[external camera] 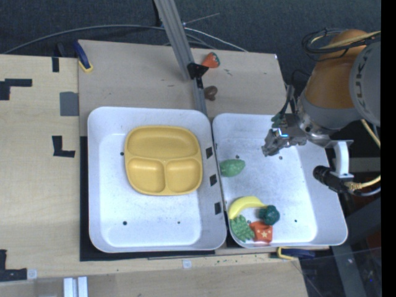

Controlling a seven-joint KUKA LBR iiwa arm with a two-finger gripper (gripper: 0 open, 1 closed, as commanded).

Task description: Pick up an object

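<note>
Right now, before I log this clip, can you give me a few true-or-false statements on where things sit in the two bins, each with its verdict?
1. The yellow divided plate lies in the left bin. True.
2. The banana lies on the plate. False: it lies in the right bin, near the front.
3. The gripper hangs over the right bin. True.
4. The green leaf-shaped object lies outside both bins. False: it is in the right bin.

The right bin (pixel 322 228) contains five small objects. A flat green leaf-shaped piece (pixel 232 167) lies alone near the bin's left wall. Four items cluster at the near left corner: a yellow banana (pixel 245 205), curved; a dark green broccoli-like piece (pixel 269 215) touching its right end; a light green ridged piece (pixel 241 228); a red block (pixel 263 233) bearing a yellow star.
</note>
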